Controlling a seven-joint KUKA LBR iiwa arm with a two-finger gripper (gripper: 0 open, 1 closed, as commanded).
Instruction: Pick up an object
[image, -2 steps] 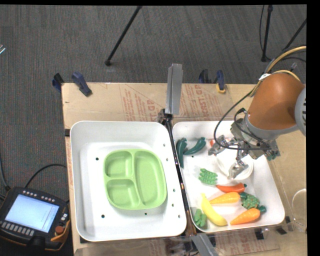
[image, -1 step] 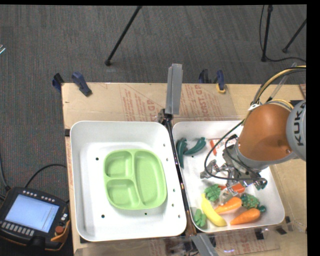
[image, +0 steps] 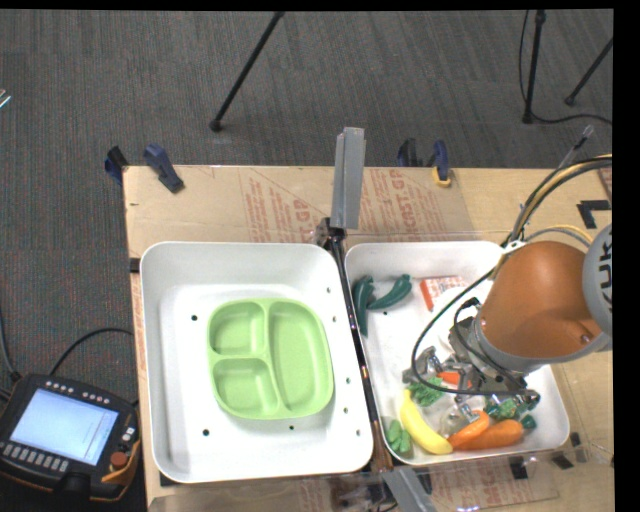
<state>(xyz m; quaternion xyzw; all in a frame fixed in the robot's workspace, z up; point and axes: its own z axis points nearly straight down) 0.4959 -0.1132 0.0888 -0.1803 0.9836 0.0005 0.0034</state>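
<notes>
Bench (image: 250, 205), brown board top, bearing two white bins side by side.

Left bin (image: 170, 290): one light green divided plate (image: 270, 358), three compartments, lying flat near the middle.

Right bin (image: 400, 262): toy food, mostly gathered toward the near right corner.
- Dark green pieces (image: 380, 293), curved, at the far left of the bin, near the divider.
- Orange-and-white packet (image: 440, 290), just right of the green pieces, by the far wall.
- Banana (image: 422, 427), yellow, lying at a slant near the front wall.
- Carrot (image: 488, 432), orange, just right of the banana, along the front wall, with a green top at its right end.
- Small green leaf-like piece (image: 399, 436), left of the banana, at the front left corner.

Arm (image: 535, 300): grey with orange band, entering from the right, its wrist down over the right bin. Gripper (image: 462, 385) sits low among the toys, just above banana and carrot, with black cables looped round it. A small red-orange bit shows at the gripper, but whether it is gripped cannot be told; pincer state likewise cannot be told, being hidden under the wrist.

Beside the bench, lower left: pendant (image: 65, 432) with a lit screen, on grey carpet.
</notes>
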